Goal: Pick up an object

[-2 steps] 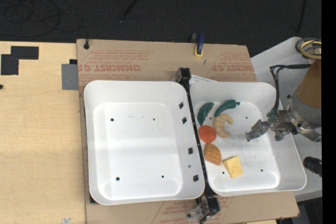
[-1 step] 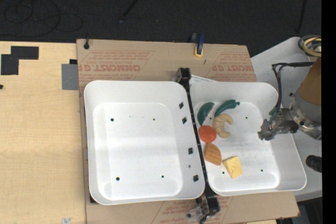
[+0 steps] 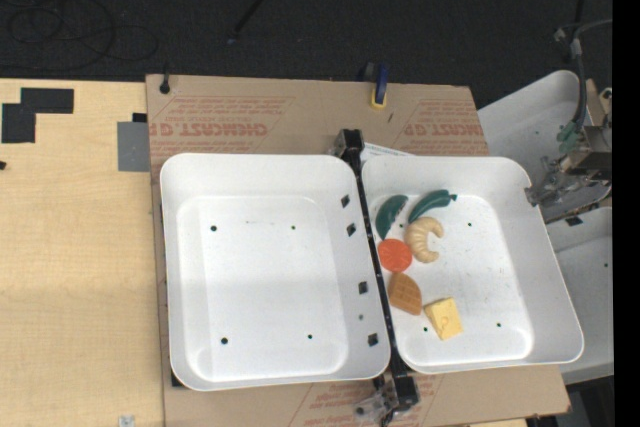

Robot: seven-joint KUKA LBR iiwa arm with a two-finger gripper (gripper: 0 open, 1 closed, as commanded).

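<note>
You've got the goods bunched in the right bin (image 3: 500, 335) — red ball (image 3: 395, 255) central, croissant (image 3: 426, 239) touching its right, yellow block (image 3: 444, 319) below. Gripper (image 3: 572, 183) sits off the bin's right rim — can't tell its fingers' state.

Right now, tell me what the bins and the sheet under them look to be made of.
Right bin: seems moulded plastic, smooth white with a slight sheen, rounded corners and a rolled rim. Left bin: the same look, soft glare across its floor. Sheet beneath: likely corrugated cardboard, matte brown with red printed lettering and a raw cut edge. None of this is certain from look alone.
</note>
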